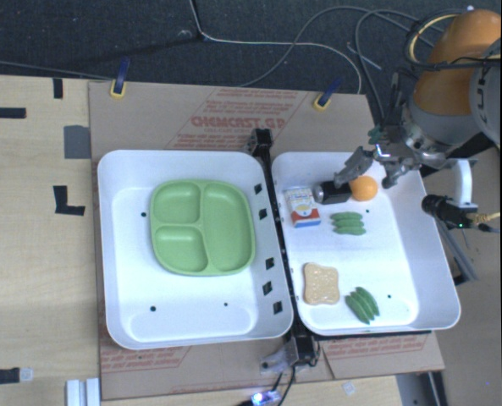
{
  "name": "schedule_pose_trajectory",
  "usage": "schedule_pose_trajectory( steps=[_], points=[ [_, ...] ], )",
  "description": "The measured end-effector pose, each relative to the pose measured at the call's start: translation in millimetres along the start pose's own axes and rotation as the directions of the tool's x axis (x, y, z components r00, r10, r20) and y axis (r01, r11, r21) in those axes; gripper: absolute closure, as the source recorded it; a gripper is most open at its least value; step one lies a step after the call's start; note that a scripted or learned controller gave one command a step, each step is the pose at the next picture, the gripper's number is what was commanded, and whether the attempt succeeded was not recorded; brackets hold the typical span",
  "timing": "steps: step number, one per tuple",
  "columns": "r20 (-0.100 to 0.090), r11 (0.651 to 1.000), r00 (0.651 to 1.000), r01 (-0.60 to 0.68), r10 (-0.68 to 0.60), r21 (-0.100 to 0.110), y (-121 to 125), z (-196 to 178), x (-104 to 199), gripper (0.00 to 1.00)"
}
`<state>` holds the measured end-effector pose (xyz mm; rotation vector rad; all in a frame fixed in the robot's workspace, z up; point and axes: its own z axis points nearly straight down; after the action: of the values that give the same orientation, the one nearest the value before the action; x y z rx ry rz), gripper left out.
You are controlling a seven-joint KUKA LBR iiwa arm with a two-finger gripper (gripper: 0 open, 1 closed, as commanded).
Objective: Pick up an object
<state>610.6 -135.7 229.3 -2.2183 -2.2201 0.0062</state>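
I see a wooden bench under a cardboard sheet, dark carpet beyond it with cables trailing across. Two white bins sit side by side on the cardboard. The left bin (124, 252) holds a green plate (203, 227) with three compartments, lying flat near the middle.

The arm (454, 66) comes in from the right at the top corner, its orange band high above the wrist, and bends down over the far edge of the right bin (411, 260). The wrist points down and toward the left, so the gripper (371, 169) hangs over the upper part of that bin.

One finger (350, 169) slants down to the left and another (396, 172) sits to the right, with a clear gap between them, so I read the claw as spread wide. An orange ball (364, 189) lies just below that gap, on the bin floor as far as I can tell; I cannot see either finger pressing on it, so I do not count it as held.

Left of the ball is a small carton (301, 205). Just below the ball lies a green pod (347, 223). Nearer the front edge are a slice of toast (321, 284) and a second pod (363, 304), near each other but apart.
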Motion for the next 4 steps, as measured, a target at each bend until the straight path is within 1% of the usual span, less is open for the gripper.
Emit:
schedule_pose_trajectory(
  steps=[1, 2, 3, 4],
  points=[
    [0.000, 1.000, 1.000, 0.000, 0.000, 0.001, -5.7, 45.2, -1.5, 0.00],
    [0.000, 1.000, 1.000, -0.001, 0.001, 0.002, -8.8, 103.0, -10.8, 0.00],
    [0.000, 1.000, 1.000, 0.002, -0.002, -0.003, -7.3, 89.6, -9.6, 1.00],
    [0.000, 1.000, 1.000, 0.000, 0.000, -0.009, -16.7, 35.2, -9.0, 1.00]
  ],
)
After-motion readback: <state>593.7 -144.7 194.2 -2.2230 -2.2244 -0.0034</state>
